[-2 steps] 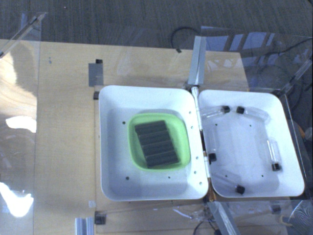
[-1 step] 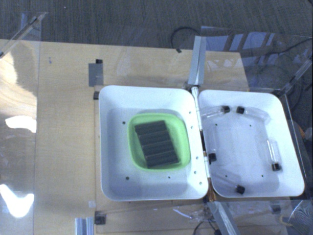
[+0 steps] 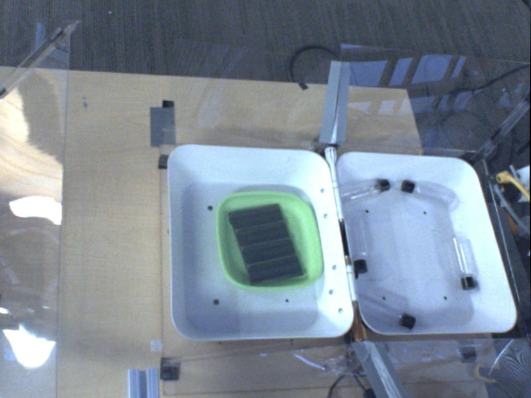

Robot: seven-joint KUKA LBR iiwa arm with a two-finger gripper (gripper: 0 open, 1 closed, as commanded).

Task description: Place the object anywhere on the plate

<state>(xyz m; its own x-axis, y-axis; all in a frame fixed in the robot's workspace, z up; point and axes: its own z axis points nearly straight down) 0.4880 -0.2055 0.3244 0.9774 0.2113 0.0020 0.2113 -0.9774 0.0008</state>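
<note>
A dark ridged rectangular object [image 3: 265, 243] lies flat on the light green plate [image 3: 231, 259], turned a little off square. The plate sits in the middle of the left white bin [image 3: 191, 222]. The object rests wholly within the plate's rim.
The right white bin [image 3: 489, 247] holds a clear plastic insert [image 3: 461, 254] with small black fittings near its corners. A grey metal post [image 3: 334, 106] rises behind the seam between the bins. Wooden bench top stretches to the left, with cables at the right edge.
</note>
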